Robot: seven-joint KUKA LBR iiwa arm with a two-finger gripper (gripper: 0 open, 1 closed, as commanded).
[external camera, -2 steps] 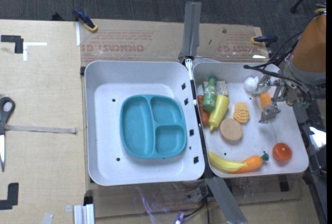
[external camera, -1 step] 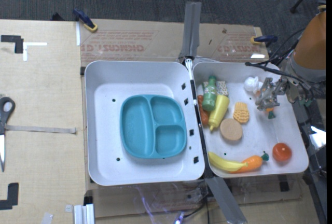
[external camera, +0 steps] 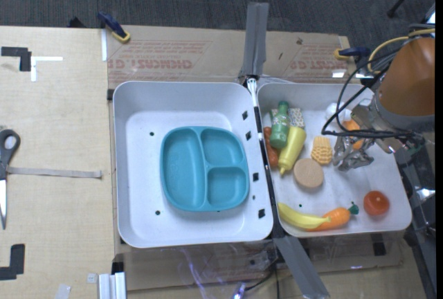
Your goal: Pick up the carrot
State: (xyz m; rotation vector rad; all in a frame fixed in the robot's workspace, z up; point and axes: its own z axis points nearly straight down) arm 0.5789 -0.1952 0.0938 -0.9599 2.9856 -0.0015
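Observation:
The carrot (external camera: 335, 217) is orange with a green tip and lies near the front edge of the right bin (external camera: 398, 221). Its left end rests against a yellow banana (external camera: 302, 217). My gripper (external camera: 351, 156) hangs over the right middle of that bin, behind the carrot and well apart from it. A small orange piece (external camera: 354, 127) shows just behind the gripper; I cannot tell whether the gripper holds anything.
In the right bin are a red tomato (external camera: 376, 203), a tan round piece (external camera: 309, 174), a corn cob (external camera: 320, 149), a yellow bottle (external camera: 293, 146) and a green bottle (external camera: 279, 124). The left bin (external camera: 131, 173) holds a blue divided plate (external camera: 205, 167). Scissors (external camera: 5, 152) lie far left.

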